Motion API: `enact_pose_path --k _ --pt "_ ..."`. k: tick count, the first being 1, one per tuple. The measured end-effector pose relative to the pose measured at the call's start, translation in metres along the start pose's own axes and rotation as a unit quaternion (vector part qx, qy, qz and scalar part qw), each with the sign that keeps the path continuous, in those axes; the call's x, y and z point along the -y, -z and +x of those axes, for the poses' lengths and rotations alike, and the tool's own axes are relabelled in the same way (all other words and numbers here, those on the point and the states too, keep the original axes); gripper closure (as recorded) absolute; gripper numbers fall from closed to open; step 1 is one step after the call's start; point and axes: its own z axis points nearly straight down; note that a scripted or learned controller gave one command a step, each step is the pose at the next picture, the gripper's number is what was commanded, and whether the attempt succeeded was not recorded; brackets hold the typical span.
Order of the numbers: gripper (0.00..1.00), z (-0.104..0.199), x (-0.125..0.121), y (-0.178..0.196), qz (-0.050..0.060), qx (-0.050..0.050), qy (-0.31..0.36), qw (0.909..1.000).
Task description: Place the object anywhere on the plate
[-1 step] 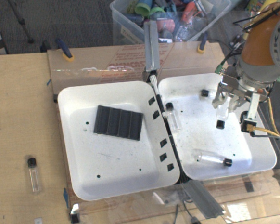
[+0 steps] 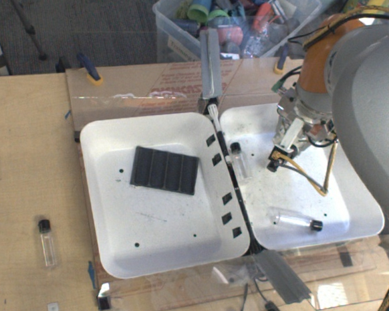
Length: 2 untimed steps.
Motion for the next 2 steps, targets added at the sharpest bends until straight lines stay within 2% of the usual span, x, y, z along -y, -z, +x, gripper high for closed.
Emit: enact_pose_path --k 1,2 --pt "1.0 -0.026 0.051 0.064 0.001 0.0 -0.219 0.9757" --pt "1.0 -0.051 0.04 0.017 0.002 0.001 -0.245 0.9695"
